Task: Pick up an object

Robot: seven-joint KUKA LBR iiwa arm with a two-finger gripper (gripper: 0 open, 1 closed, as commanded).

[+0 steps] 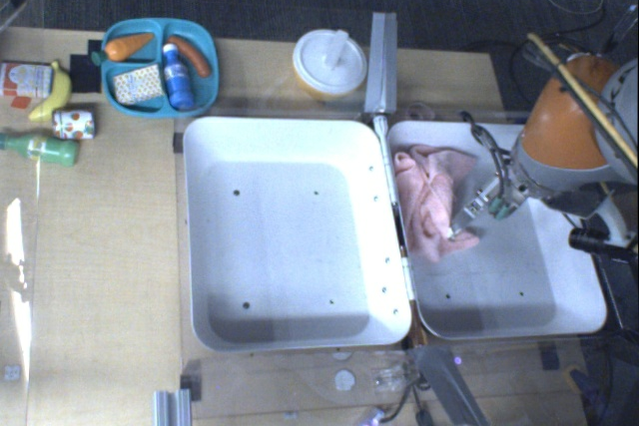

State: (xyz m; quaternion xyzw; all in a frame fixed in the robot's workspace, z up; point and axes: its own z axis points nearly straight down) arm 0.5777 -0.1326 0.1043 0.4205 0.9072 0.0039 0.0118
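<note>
A crumpled pink cloth lies against the left wall of the right bin. My gripper reaches in from the right and is down at the cloth's right lower edge, its tips touching or pressing into the fabric. The grey arm with its orange band stands over the bin's right side.
The left bin sits beside the right one, with a metal divider bar behind them. A blue tray of toy food, a white-lidded bowl, a banana, a can and a green bottle lie on the bench at the back left.
</note>
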